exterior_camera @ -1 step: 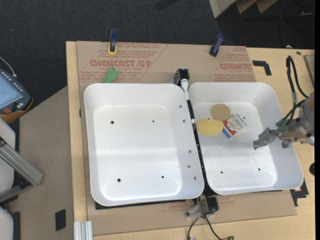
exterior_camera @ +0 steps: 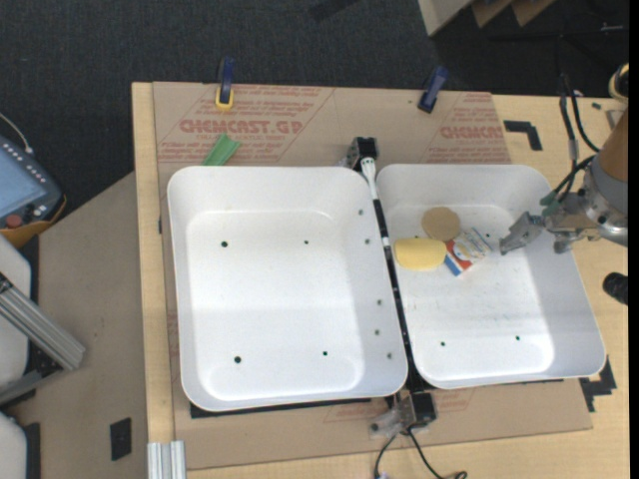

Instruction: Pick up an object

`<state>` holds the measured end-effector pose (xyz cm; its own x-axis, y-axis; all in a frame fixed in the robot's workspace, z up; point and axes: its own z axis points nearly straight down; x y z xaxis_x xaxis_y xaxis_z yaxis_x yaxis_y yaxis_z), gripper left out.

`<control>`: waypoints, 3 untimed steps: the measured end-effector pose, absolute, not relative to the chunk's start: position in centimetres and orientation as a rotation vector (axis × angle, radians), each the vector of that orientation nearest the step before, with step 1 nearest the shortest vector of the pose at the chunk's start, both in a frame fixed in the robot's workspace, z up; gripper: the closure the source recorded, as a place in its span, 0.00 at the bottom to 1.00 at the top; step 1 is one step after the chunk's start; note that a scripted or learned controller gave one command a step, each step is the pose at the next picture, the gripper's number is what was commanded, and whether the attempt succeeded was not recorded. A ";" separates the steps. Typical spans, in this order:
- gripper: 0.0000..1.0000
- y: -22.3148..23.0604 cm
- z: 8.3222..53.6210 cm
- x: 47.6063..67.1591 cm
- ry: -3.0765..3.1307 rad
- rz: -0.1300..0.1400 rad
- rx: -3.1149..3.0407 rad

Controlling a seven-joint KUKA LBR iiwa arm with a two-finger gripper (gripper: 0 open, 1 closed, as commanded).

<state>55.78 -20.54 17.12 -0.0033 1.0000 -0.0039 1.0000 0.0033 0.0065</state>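
Note:
The right bin [exterior_camera: 559, 327] holds three small things near its left wall. A round tan disc [exterior_camera: 440, 223] lies farthest back. A yellow oblong lump [exterior_camera: 419, 255] sits just in front of it. A small red, white and blue packet [exterior_camera: 465, 250] lies to their right. My gripper [exterior_camera: 539, 239] hangs over the right bin's back right part, a little right of the packet. It is open, with nothing between its fingers. One fingertip [exterior_camera: 516, 238] points toward the packet without touching it.
The left bin [exterior_camera: 200, 297] lies beside the right one, with a black divider strip [exterior_camera: 384, 257] between them. A green stick [exterior_camera: 221, 150] lies on the cardboard behind the left bin. Clamps [exterior_camera: 226, 80] grip the board's far edge. Cables hang at the right.

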 end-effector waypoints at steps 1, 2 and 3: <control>0.00 -15.4 9.9 59.3 2.232 -0.001 2.219; 0.00 -12.5 8.4 57.2 2.227 -0.002 2.222; 1.00 -12.7 9.5 57.3 2.221 0.000 2.221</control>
